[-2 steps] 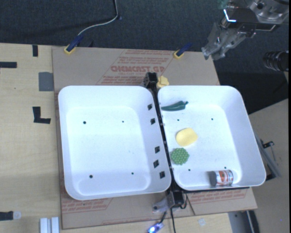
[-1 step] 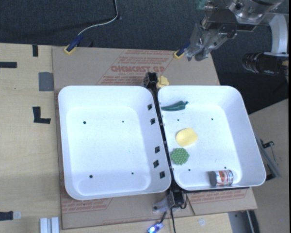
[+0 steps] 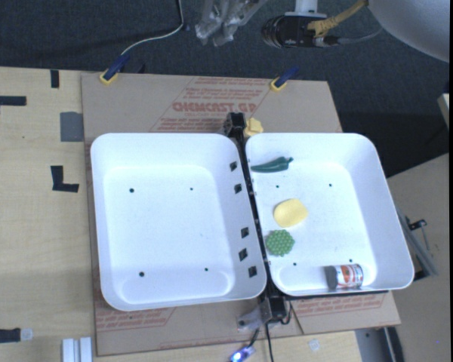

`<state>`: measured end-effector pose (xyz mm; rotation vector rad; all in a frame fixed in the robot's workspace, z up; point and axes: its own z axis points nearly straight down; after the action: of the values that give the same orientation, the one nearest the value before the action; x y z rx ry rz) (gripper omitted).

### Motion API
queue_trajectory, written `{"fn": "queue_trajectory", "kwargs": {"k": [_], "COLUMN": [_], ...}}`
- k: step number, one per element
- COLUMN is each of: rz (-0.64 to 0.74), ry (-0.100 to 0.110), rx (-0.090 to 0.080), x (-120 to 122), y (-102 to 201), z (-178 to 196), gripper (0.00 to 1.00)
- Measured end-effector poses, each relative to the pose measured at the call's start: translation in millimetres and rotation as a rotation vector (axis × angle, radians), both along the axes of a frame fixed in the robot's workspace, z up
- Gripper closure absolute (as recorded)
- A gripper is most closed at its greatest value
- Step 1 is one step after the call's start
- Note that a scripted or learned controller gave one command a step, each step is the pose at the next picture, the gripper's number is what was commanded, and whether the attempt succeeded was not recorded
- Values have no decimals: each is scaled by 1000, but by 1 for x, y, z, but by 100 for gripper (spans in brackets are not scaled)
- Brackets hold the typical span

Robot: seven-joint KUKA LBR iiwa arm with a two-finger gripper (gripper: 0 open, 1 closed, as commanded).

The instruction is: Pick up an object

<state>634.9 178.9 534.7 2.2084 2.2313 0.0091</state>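
Your gripper [image 3: 225,21] hangs above the bins; whether it's open, you cannot tell. The yellow piece [image 3: 290,213] lies well below it.

Two white bins sit side by side on a brown board [image 3: 211,104] on the worktop [image 3: 30,202]. The left bin [image 3: 166,217] has only small dark dots on its floor. The right bin [image 3: 362,202] holds four things. A thin green pepper [image 3: 272,164] lies near the top. Below it is a yellow lump [image 3: 290,213]. Just under that is a bumpy green ball [image 3: 279,242]. A small can [image 3: 343,276] lies on its side near the bottom edge. The hand [image 3: 225,17] hangs high up, past the bins, over the dark floor.
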Motion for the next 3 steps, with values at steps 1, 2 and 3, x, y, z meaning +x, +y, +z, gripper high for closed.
{"fn": "queue_trajectory", "kwargs": {"k": [1,2,3], "rz": [-3,-7,-11], "ry": [9,9,6], "rx": [-2,-3,-4], "x": [-44,-79,-18], "y": [47,55,54], "z": [0,0,-2], "gripper": [100,100,100]}}
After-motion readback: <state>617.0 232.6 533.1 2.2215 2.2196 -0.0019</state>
